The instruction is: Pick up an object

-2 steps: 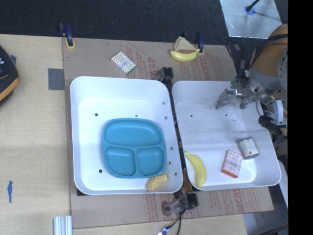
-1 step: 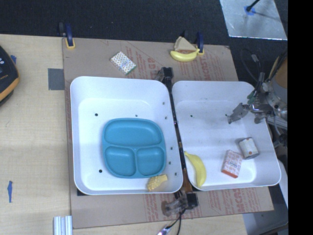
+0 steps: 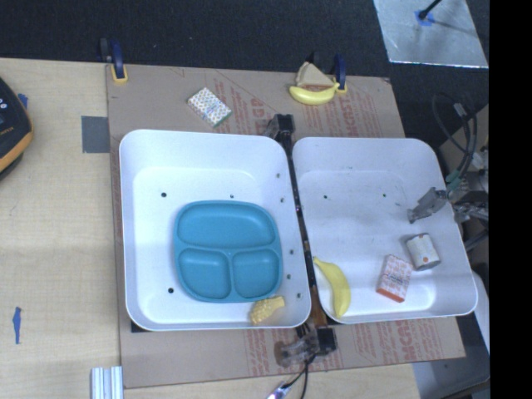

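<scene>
In the right bin (image 3: 366, 165) a yellow banana (image 3: 334, 286) lies at the front left corner. A small red and white box (image 3: 395, 277) lies near the front right. Just behind it sits a short grey can (image 3: 422, 251) on its side. My gripper (image 3: 427, 204) hangs over the bin's right side, a little behind the can and apart from it, with most of the arm cut off at the right. In the left bin (image 3: 145, 160) sits a blue divided plate (image 3: 227, 250), and a yellow corn piece (image 3: 267, 308) lies at its front edge.
Behind the bins on the cardboard lie a second banana with a sandwich piece (image 3: 313, 87) and a small patterned packet (image 3: 209, 105). Blue clamps (image 3: 117, 61) hold the board's back edge. A yellow and black device (image 3: 10, 127) sits at the far left. Cables hang at the right.
</scene>
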Tool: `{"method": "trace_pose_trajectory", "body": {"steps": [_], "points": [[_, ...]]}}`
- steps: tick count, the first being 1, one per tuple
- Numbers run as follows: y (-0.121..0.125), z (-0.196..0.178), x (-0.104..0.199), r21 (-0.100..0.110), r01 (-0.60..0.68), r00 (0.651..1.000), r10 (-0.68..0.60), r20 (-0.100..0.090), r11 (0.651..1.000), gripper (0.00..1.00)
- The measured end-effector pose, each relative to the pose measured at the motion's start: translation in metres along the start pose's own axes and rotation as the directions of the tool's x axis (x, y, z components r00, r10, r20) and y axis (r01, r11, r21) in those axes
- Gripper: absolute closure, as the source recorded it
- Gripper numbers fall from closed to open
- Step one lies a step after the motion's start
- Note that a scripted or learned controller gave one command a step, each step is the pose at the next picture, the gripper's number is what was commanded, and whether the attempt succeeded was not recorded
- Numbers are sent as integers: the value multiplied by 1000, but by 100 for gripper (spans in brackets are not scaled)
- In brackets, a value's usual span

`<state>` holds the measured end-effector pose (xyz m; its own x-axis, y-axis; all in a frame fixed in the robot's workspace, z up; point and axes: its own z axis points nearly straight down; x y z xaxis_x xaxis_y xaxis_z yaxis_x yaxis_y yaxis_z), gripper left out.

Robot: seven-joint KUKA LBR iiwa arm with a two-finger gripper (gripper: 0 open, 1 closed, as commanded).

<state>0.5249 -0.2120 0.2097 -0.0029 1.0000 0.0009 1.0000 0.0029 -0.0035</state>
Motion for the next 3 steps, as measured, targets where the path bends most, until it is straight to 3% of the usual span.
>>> {"method": "trace_pose_trajectory", "body": {"steps": [1, 2, 3], "points": [[-12, 119, 0, 0, 2, 1000, -2, 1, 1000, 0], [-44, 118, 0, 0, 2, 1000, -2, 1, 1000, 0], [-44, 108, -1, 1, 5, 1000, -5, 2, 1000, 100]]}}
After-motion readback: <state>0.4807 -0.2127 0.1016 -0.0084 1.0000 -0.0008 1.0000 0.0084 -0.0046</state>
